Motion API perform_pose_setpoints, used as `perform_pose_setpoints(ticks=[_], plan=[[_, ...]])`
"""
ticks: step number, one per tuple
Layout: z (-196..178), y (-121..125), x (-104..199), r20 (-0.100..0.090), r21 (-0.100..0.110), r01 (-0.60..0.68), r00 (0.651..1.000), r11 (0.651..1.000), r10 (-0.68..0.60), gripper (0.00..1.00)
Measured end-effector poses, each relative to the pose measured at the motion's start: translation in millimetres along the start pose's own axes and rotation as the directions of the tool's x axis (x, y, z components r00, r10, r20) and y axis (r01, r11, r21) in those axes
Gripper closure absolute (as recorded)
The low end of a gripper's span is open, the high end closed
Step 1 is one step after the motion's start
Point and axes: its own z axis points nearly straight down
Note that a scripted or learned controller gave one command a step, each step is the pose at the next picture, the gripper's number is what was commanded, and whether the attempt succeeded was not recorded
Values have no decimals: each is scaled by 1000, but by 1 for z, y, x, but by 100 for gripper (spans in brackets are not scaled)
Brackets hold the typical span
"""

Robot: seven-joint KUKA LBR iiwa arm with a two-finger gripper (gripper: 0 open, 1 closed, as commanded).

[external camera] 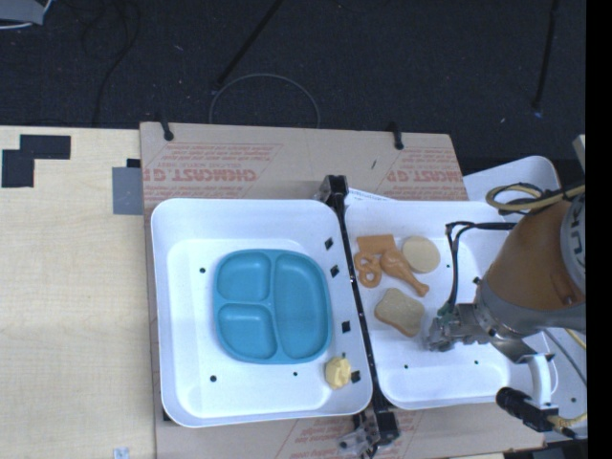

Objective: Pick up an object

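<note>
My gripper (442, 336) hangs low over the right bin (421, 381), just right of a tan bread-like piece (400, 311). Orange toy pieces (381, 262) lie at the bin's upper left, with a pale round disc (420, 253) beside them. The fingers point down and are too dark and small to read. Nothing shows between them. In the left bin (186, 228) lies a blue divided plate (271, 305), and a small yellow lump (338, 372) sits at that bin's lower right corner.
The arm's orange band (531, 261) covers the right bin's right side. A black divider (349, 295) runs between the bins. Cardboard (287, 165) lies under both. Cables (516, 196) loop at the upper right.
</note>
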Motion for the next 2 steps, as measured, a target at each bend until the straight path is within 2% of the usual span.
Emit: perform_pose_setpoints(ticks=[1, 2], plan=[[-42, -2, 3, 1, -1, 9, 1000, 1000, -9, 100], [-95, 3, -7, 2, -3, 8, 1000, 1000, -8, 100]])
